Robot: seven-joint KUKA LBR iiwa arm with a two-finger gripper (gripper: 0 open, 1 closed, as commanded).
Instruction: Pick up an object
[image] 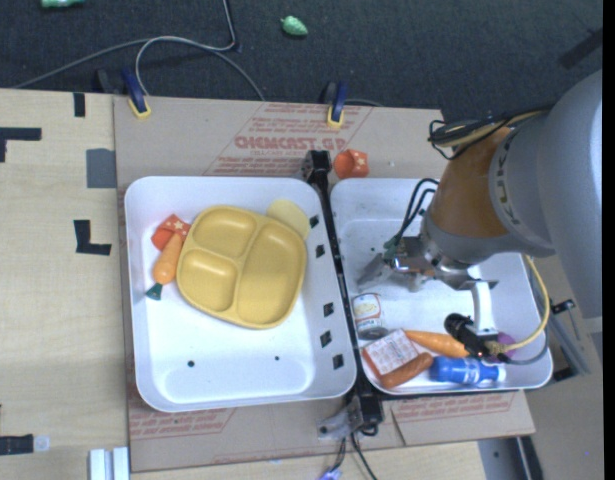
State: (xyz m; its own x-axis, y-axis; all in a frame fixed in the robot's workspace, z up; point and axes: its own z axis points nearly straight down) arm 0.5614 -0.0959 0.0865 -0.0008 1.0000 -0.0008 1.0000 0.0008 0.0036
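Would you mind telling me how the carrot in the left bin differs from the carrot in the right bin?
The left bin's carrot lies nearly upright in the view, tucked against the yellow divided plate; the right bin's carrot lies nearly crosswise, among a red packet and a blue bottle. The left one looks paler and has a green end; the right one looks a deeper orange. Both are small orange toy carrots lying flat on a bin floor.
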